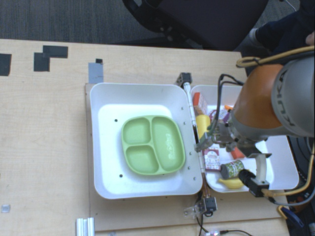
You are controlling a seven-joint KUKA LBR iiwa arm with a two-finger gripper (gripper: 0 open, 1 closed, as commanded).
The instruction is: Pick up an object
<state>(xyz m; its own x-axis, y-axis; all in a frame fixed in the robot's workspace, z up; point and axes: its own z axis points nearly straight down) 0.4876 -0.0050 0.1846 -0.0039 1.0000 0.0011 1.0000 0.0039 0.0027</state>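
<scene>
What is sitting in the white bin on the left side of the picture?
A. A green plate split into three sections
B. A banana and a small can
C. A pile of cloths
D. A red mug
A: the left bin holds a green divided plate with three compartments, lying flat in its middle.

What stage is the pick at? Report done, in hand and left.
Done: the arm has reached over the right bin, above the pile of small items. In hand: nothing visibly; the arm hides its tool, so no grasp can be confirmed. Left: the pick itself. The banana and the small can lie in the right bin; the green divided plate sits in the left bin.
</scene>
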